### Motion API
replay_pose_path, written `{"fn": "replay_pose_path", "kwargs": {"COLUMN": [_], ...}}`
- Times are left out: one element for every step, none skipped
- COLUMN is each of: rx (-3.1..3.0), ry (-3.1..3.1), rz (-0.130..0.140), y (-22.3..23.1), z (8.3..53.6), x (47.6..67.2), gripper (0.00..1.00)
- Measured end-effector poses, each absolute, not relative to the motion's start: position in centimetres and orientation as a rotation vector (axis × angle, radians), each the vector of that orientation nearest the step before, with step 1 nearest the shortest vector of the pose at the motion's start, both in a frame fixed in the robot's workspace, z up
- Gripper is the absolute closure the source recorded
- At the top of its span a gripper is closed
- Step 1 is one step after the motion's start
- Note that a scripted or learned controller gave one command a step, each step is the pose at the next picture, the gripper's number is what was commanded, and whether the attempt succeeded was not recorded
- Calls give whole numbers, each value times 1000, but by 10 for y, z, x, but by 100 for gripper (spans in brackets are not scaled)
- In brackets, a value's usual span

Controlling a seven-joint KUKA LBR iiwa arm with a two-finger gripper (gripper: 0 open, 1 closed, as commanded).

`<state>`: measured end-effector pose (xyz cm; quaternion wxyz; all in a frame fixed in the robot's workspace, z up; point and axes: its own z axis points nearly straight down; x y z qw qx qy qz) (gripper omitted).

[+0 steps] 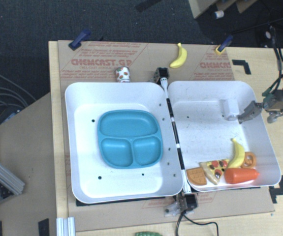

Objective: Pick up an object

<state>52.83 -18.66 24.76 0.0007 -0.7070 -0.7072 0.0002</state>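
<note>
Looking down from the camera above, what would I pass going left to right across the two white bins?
Blue divided plate in the left bin → cracker in the right bin → pizza slice → the arm's pincer at the right bin's far side.

we see right bin point(205, 95) floor bare across upper and middle part; toys crowd its near corner: banana point(238, 154), carrot point(239, 175), pizza slice point(214, 169). blue tray point(130, 138) fills left bin point(79, 132) centre.
</note>
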Motion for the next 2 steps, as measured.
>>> {"fn": "replay_pose_path", "kwargs": {"rx": [-2216,-2214], "ry": [-2223,-2217], "rz": [-7,-2], "y": [-218,-217], "z": [95,84], "x": [530,479], "gripper": [0,0]}}
